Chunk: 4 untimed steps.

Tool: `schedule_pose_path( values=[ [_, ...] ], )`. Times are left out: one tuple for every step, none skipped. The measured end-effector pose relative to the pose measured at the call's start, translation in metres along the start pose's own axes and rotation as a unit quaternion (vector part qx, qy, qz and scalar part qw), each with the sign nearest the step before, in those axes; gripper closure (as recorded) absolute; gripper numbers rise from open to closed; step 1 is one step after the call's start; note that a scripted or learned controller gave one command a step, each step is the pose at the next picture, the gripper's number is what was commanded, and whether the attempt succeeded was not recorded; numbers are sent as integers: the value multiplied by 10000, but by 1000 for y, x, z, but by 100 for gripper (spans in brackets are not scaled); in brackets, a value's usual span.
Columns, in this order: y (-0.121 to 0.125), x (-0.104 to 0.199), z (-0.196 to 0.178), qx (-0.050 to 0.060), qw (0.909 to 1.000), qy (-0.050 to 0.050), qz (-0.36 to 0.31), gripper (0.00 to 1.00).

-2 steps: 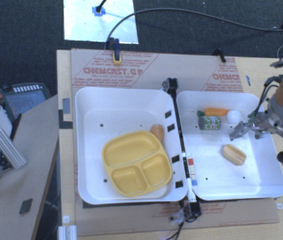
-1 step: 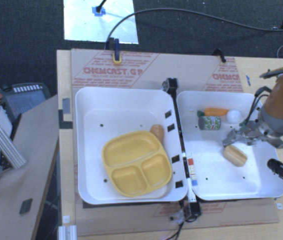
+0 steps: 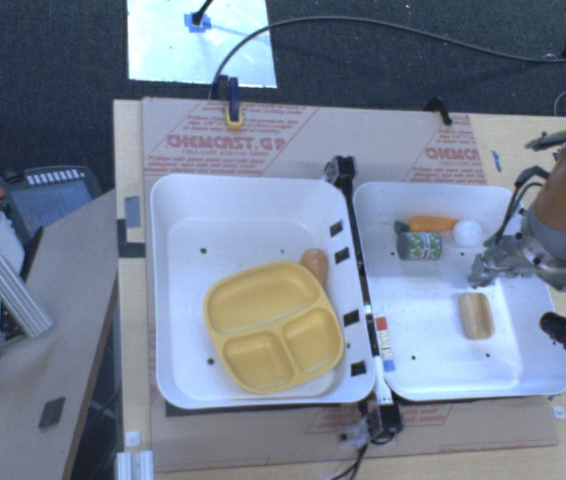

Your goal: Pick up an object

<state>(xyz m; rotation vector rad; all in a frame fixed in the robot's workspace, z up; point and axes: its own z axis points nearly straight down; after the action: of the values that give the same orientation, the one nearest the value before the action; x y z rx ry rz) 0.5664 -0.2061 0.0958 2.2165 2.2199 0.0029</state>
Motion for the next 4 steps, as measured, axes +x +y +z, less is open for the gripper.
schedule_pose_path(
  values=[
    [-2,0,-64,-13,10000,-4,-10,100],
    [-4,1,-109,-11,10000,-2,-12,100],
    [-1,4,-174,-24,10000,-7,-19,100],
    [15,53,-178,1,10000,13,-40,100]
  ],
)
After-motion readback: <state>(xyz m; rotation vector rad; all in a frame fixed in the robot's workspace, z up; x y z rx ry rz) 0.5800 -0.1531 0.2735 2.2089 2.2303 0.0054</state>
